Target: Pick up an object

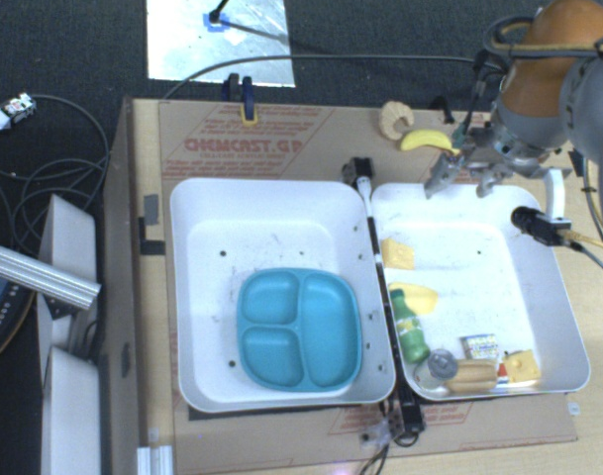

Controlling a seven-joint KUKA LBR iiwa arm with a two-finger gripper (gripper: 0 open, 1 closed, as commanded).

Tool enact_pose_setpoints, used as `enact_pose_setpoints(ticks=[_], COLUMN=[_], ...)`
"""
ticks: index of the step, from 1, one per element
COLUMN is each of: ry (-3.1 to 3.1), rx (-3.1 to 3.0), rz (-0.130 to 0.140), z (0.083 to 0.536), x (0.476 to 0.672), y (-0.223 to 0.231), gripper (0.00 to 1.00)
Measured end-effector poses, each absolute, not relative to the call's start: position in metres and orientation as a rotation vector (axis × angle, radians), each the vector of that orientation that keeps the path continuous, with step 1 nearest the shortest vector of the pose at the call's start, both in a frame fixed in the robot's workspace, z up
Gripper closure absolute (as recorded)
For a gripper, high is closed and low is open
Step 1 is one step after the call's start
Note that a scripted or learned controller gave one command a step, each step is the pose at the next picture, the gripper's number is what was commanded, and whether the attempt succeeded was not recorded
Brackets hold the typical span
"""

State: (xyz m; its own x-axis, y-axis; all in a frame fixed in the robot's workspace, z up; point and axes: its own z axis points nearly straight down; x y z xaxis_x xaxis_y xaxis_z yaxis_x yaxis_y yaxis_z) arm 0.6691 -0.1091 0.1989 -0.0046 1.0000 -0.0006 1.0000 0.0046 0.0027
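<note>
At the upper right of the frame the grey arm (pixel 563 57) with its orange band reaches in, and its gripper (pixel 462 181) hangs over the top rim of the right bin (pixel 549 295), its two fingers spread apart with nothing between them. Just above it, outside the bin on the bench (pixel 281 142), lie a yellow banana (pixel 426 141) and a pale ring-shaped piece (pixel 396 118). Inside the right bin, along its left wall, sit a yellow wedge (pixel 398 255), a yellow-and-white piece (pixel 414 296) and a green bottle (pixel 410 332). Along its lower edge lie a grey round cap (pixel 441 364), a tan stick (pixel 472 375), a small printed box (pixel 480 345) and a yellow block (pixel 522 366). The left bin (pixel 212 226) holds a blue divided plate (pixel 299 327) toward its lower right.
</note>
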Motion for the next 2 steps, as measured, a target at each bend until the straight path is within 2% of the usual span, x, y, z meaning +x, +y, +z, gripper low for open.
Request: enact_pose_setpoints(ticks=[2], ry=[2.225], rx=[2.215], rz=[0.002], z=[0.1989], x=[0.6691], y=[-0.1091], gripper=[0.00])
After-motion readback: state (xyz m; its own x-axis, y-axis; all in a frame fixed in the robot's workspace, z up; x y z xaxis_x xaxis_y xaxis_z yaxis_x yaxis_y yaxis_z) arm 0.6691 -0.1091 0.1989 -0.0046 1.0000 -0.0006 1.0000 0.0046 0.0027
